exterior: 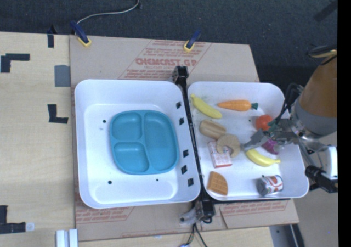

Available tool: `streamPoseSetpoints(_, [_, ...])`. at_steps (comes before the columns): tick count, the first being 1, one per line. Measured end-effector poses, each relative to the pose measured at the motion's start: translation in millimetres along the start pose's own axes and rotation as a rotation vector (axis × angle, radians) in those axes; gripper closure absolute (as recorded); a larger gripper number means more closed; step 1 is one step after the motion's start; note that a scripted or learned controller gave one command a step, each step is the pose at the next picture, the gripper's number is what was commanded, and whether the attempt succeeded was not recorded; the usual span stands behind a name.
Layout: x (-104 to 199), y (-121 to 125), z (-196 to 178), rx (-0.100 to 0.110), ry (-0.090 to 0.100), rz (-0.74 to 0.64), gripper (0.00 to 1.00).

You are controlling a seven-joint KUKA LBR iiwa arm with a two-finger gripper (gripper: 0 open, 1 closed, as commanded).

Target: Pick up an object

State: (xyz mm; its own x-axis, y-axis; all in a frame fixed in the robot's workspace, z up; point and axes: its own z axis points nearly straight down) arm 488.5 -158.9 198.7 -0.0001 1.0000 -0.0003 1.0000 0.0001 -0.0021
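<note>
**Ana:** Nearest the camera, along the bottom edge of the right-hand shallow white bin (293, 185), what lies there?

**Ben:** At that bin's lower right corner lies a small grey and red can (270, 184) on its side. To its left rests a square golden waffle-like piece (218, 183).

**Ana:** And further up in that bin?

**Ben:** A small red and white carton (220, 156) sits just above the waffle, touching a round tan cookie-like disc (228, 144). Above those is a tan bread roll (211, 128), then a yellow banana (205, 107) near the bin's upper left. An orange carrot with a green tip (236, 105) lies along the top. A second yellow banana (262, 157) lies toward the right side, and a red tomato (264, 122) sits above it.

**Ana:** Where is the arm?

**Ben:** It reaches in from the right, grey with an orange band. Its dark two-finger gripper (258, 142) is low over the bin, between the tomato and the second banana, with something purple (270, 145) just beside it. I cannot tell how far the fingers are apart, or whether anything is between them.

**Ana:** And the left bin?

**Ben:** The left white bin (88, 130) holds a light blue plastic plate with three compartments (145, 141), lying flat near its middle. Both bins stand on a brown cardboard sheet (137, 59).
</note>
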Motion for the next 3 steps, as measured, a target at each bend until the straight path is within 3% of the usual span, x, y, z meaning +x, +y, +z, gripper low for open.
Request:
streamPoseSetpoints(1, [67,58,112,-0.007,0.001,-0.003,0.0])
streamPoseSetpoints(2, [63,111,112,-0.006,-0.001,-0.002,0.0])
streamPoseSetpoints(3, [64,114,113,-0.004,-0.001,0.0,0.0])
